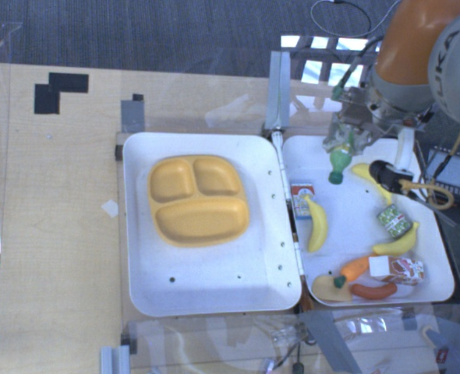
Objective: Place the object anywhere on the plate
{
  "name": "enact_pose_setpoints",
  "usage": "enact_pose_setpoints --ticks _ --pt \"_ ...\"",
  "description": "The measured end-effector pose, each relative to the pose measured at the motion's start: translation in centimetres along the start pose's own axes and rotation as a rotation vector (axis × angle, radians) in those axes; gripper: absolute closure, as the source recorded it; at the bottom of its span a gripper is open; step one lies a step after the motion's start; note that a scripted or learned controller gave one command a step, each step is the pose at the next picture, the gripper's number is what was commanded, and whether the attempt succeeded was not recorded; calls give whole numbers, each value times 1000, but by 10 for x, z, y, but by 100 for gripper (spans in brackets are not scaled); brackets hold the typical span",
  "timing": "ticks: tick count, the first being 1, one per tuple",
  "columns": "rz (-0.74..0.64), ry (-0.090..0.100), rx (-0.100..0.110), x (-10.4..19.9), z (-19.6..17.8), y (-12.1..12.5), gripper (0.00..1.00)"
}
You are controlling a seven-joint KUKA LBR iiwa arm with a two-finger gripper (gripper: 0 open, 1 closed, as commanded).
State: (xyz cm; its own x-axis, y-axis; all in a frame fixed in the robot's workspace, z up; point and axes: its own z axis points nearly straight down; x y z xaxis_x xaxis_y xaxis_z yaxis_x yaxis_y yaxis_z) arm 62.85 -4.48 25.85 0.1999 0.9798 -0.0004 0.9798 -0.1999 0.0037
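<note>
The yellow divided plate (199,199) lies in the left bin (214,287), with nothing on it. My gripper (344,145) is over the back left part of the right bin (440,275). It is shut on a small green bottle (337,164), which hangs below the fingers with its darker cap pointing down. The bottle is well to the right of the plate, past the wall between the bins.
The right bin also holds a banana (317,223) beside a small red and white carton (301,196), a green can (394,220), a second banana (400,244), a carrot (353,269), a sausage (374,291) and a red and white packet (405,269).
</note>
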Motion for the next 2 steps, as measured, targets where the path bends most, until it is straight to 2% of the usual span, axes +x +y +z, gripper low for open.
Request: enact_pose_setpoints --ticks 1,2 --pt "-144 4 -3 121 -77 17 100" --pt "-151 3 -8 123 -89 18 100"
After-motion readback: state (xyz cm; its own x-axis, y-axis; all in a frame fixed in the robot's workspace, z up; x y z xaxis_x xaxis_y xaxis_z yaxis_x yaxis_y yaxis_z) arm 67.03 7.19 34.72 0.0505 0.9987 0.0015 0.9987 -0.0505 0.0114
